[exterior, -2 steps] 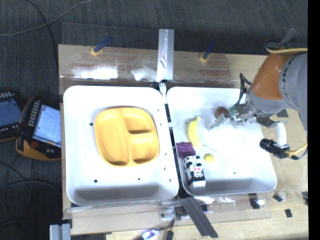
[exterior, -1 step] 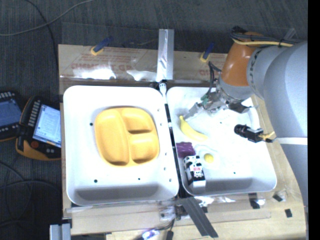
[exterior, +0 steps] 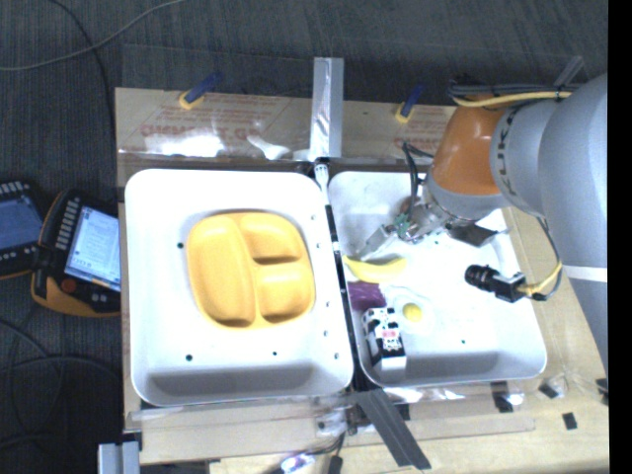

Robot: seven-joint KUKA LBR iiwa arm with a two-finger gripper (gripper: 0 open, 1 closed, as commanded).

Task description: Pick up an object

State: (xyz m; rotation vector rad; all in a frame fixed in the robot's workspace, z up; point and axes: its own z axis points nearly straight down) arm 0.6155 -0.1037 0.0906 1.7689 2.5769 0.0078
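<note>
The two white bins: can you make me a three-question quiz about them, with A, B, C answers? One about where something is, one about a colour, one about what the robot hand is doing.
1. Where is the banana?
A. In the right bin
B. In the left bin
C. On the floor

2. What colour is the divided tray in the left bin?
A. Blue
B. Yellow
C. Green

3. Where is the gripper now?
A. Over the left bin
B. Outside both bins
C. Low in the right bin, just above the banana

Answers:
1. A, it lies near the left wall of the right bin.
2. B, the tray is plainly yellow.
3. C, its tip hangs right by the banana.
</note>
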